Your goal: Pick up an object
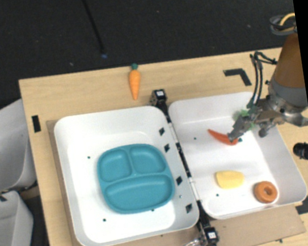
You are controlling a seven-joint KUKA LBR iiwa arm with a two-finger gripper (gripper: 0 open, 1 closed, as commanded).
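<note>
Red chili pepper [221, 136] lies in right bin [198, 113], upper middle, its right end under the gripper [239, 133]; whether the fingers grip it, cannot tell. Yellow lemon-like piece [230, 179] and orange donut [265, 192] nearer front. Teal divided plate [134, 177] in left bin [70, 138]. Carrot [135, 82] on tabletop [80, 90] behind.

Teal plate [134, 177]; orange carrot [135, 83]; red chili [222, 136]; white bins [70, 138].

Open floor [206, 163] left of chili [220, 136]
</note>
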